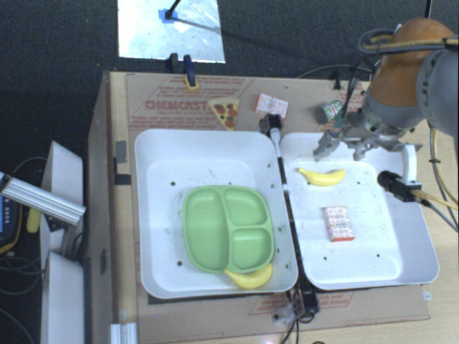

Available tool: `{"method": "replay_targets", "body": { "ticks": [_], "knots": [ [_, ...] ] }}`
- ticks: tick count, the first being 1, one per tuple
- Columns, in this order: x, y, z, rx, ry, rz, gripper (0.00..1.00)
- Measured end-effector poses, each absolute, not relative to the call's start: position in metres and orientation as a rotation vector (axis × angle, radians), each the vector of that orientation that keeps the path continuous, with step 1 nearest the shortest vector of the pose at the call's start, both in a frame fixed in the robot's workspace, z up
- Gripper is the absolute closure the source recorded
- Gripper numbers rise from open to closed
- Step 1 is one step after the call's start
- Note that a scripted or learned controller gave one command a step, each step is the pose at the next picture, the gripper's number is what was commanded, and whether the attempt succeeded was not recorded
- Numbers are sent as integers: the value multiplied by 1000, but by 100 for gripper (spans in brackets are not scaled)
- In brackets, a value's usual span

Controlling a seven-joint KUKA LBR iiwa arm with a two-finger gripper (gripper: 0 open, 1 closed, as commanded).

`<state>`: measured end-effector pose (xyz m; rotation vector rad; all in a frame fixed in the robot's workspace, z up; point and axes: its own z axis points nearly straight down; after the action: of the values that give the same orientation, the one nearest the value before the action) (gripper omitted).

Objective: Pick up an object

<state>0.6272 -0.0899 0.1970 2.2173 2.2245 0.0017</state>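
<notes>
Hovering over the far edge of the right bin [419,253], the gripper [344,146] sits just above and behind the banana [322,177], so you are at the approach step with nothing lifted yet. Its jaws look spread and hold nothing. Your next move, as I judge it, calls for a descent toward the banana with the jaws straddling its curve across the narrow way. That same bin also carries a small wrapped packet [338,223] near its middle. In the left bin [154,156] you have a green divided plate [228,228], with a second banana [249,278] tucked at its near rim.
</notes>
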Motion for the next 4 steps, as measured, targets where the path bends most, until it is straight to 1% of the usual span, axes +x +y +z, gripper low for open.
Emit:
{"method": "replay_targets", "body": {
  "ticks": [1, 2, 3, 4],
  "knots": [
    [636, -103, 112, 2221, 2223, -2, 0],
    [652, -158, 167, 2216, 2219, 2, 0],
    [668, -142, 102, 2218, 2225, 1, 0],
    [652, -101, 195, 2213, 2224, 6, 0]
  ]
}}
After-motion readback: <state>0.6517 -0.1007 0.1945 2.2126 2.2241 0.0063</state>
